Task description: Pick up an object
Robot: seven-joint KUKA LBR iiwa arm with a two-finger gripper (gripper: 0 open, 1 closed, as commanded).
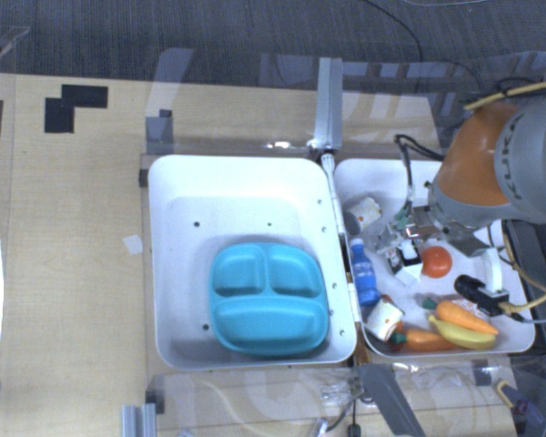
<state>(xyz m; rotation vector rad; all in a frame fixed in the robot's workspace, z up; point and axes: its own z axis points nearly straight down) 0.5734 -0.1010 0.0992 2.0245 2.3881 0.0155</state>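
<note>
My gripper [400,244] is low inside the right bin [419,173], reaching in from the right near the bin's middle. Close by on its right lies a red-orange ball [436,261]. A blue bottle [363,278] lies along the bin's left wall, left of the gripper. A white cup-like piece [362,212] sits at the upper left. A white cup [383,318] rests near the front. A carrot [465,317], a yellow banana [464,336] and another orange vegetable [424,340] lie along the front edge. Nothing is visibly held.
The left bin [191,198] holds a blue divided tray [268,299] in its front half. A metal post [328,107] stands behind the divider between the bins. The arm's orange band [473,157] hangs over the right bin's far right corner.
</note>
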